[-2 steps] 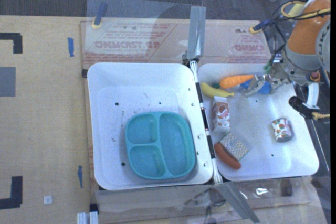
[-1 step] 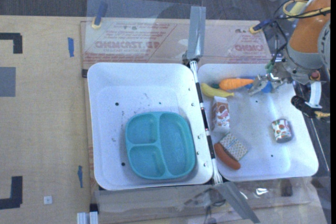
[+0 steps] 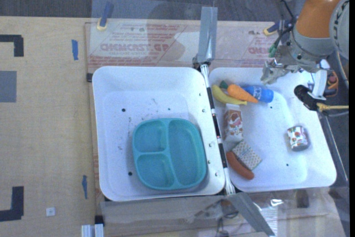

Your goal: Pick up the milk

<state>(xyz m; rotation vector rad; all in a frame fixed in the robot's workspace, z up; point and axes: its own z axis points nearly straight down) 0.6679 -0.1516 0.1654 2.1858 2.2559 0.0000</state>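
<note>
camera view is showing you the milk point(image 3: 233, 122), a small carton with red print, lying in the right bin point(image 3: 316, 166) close to its left wall, just beside the divider between the two bins. at the carton's twelve o'clock a banana point(image 3: 224, 96) is lying near it, with a carrot point(image 3: 243, 93) resting across the banana and a blue bottle point(image 3: 262, 93) stretching on toward two o'clock, its neck end meeting the carrot. at the carton's five o'clock a checkered sponge-like block point(image 3: 247, 154) is sitting, and a sausage point(image 3: 239, 166) is lying right under it toward six o'clock, touching or overlapping it. a small can point(image 3: 298, 137) is lying on its side well apart from the milk, at about four o'clock.

the gripper point(image 3: 272, 76) is hanging over the top edge of the right bin, at the milk's one o'clock, near the cap end of the blue bottle and apart from the carton. you are not getting a view clear enough to say whether it is released or clenched; nothing is visibly between its tips. the orange band point(image 3: 319, 11) is sitting above it.

at the milk's nine o'clock, the left bin point(image 3: 111, 86) is holding a teal divided plate point(image 3: 168, 154).
</note>
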